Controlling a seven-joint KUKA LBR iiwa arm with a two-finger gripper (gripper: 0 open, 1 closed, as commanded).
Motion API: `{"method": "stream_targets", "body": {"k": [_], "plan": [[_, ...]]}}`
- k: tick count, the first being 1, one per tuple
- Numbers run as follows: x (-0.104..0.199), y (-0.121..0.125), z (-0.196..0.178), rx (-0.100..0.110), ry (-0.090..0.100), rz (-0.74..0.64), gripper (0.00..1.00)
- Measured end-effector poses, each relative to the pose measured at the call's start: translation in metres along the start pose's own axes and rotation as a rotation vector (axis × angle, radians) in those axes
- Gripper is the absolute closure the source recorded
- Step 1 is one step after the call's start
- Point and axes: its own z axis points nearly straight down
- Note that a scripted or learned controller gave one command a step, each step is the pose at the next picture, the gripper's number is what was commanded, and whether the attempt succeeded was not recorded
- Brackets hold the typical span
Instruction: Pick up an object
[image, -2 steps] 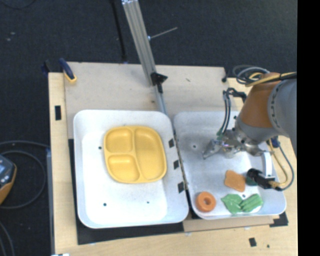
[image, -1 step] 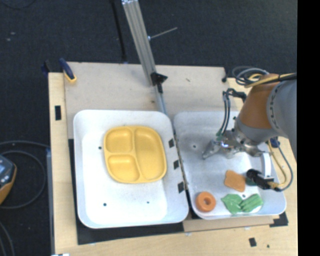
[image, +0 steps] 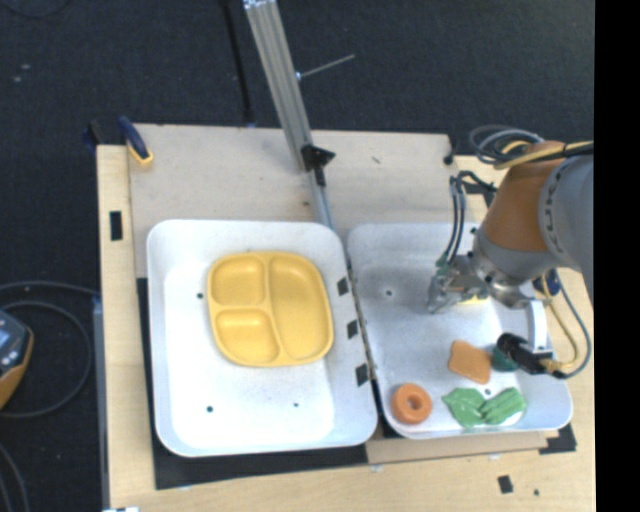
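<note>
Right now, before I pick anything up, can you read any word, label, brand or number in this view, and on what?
None can be read.
The yellow three-compartment plastic plate, orange ring, orange block and green soft piece show no print.
The dark device at the left edge is too blurred to read.

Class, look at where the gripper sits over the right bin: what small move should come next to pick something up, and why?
Probably shift the gripper toward the orange block and lower it. The gripper sits over bare floor of the right bin, while that block is the nearest item.
</note>
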Motion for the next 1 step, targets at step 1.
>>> {"method": "stream_targets", "body": {"k": [1], "plan": [[0.0078, -0.0021, -0.0500, 0.001, 0.001, -0.009, 1.00]]}}
